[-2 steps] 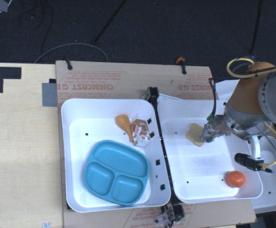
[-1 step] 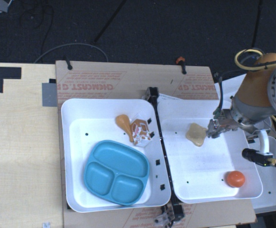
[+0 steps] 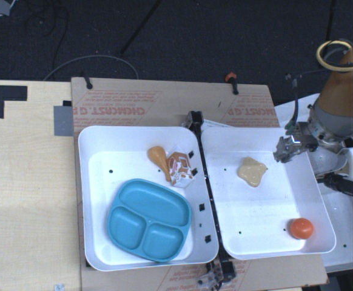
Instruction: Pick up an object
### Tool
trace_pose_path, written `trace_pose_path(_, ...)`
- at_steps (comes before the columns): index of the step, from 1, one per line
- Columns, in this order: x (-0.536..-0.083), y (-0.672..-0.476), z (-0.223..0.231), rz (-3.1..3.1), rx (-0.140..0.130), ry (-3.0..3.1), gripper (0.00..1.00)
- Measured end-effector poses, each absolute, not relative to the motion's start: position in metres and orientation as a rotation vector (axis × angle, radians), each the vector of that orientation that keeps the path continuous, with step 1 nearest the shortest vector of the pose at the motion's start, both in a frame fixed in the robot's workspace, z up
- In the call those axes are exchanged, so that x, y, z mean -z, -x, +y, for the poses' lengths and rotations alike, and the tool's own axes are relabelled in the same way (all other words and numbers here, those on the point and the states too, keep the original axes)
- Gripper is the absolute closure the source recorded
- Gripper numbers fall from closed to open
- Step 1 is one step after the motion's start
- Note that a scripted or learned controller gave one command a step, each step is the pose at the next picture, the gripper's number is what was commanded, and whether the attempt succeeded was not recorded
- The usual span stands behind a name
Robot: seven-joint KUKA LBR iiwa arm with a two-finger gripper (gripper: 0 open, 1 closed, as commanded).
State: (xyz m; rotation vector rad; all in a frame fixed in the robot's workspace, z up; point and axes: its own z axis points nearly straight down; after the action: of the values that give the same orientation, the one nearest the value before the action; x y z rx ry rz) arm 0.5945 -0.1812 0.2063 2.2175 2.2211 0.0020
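Item: pale beige irregular foam lump (image 3: 252,172), upper middle of right white bin (image 3: 267,247). My gripper (image 3: 284,148) hovers at that bin's upper right edge; lump lies just lower left of it. Finger state: cannot tell.

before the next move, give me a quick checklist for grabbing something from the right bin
1. Target in the right bin: ok, a beige lump and an orange ball lie there.
2. Targets apart from each other: ok.
3. Gripper near a target: ok, it sits at the bin's upper right, beside the lump.
4. Nothing held already: cannot tell.
5. Ball clear of the bin wall: not ok, it sits in the corner.
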Motion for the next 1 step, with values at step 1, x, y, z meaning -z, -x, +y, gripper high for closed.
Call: trace_pose_path(1, -0.2584, -0.6031, -0.1748, 2.222, -0.003, -2.216, 1.00)
